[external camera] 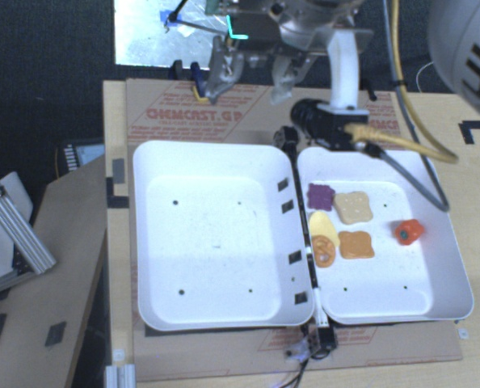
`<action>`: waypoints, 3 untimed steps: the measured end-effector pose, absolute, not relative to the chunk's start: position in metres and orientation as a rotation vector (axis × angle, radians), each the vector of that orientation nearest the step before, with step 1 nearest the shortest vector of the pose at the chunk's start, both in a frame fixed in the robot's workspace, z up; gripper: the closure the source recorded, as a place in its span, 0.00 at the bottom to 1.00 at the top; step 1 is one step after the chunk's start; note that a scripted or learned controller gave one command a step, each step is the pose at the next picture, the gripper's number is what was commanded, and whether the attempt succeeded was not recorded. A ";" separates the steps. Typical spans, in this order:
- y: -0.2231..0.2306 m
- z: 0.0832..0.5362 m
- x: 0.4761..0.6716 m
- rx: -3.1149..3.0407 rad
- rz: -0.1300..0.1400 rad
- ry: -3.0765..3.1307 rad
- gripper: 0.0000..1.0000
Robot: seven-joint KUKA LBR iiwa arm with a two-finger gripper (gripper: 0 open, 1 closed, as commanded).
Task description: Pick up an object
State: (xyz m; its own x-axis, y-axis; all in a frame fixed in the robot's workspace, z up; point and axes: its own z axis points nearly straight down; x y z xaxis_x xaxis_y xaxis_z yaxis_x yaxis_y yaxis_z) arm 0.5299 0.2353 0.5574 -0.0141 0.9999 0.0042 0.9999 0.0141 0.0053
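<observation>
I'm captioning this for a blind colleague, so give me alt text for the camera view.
A two-finger gripper hangs open above the far edge of the bench, with nothing between its fingers. The right bin holds a purple piece, a tan cracker, a yellow piece with a pretzel, an orange-brown piece and an orange toy. The left bin sits beside it.

Tan bench (78,217) over dark floor (38,55)

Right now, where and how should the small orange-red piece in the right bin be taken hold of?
Take the orange-red piece across its rounded body, coming straight down from above. It sits apart from the other items near the right bin wall, so closing along the wall line looks safest.
</observation>
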 end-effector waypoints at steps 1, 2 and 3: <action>0.236 0.569 0.530 2.201 0.015 2.240 1.00; 0.236 0.569 0.530 2.200 0.014 2.242 0.00; 0.236 0.580 0.530 2.196 0.018 2.245 1.00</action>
State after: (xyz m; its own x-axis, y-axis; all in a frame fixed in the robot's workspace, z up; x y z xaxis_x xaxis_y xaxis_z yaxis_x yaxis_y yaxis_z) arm 0.5299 0.2363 0.5799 -0.0221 0.9997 0.0073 0.9997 0.0220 0.0093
